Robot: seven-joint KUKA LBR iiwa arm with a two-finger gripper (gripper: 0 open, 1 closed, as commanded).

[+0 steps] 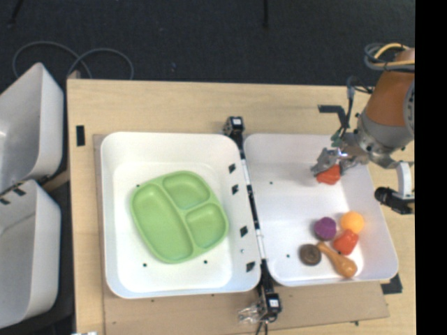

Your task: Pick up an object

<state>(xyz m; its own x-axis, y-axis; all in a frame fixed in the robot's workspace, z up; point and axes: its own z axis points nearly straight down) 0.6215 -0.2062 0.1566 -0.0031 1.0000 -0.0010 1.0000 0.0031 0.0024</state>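
Green tray [179, 217], white bins [112, 257], purple ball [325, 227], orange ball [353, 222], red obj [329, 176] by pincer [334, 160].

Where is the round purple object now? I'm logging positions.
The round purple object lies in the right white bin, near its front, left of the orange ball and above the brown disc.

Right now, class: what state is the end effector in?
End effector: low in the right bin, right at a red object; open or shut cannot be told.
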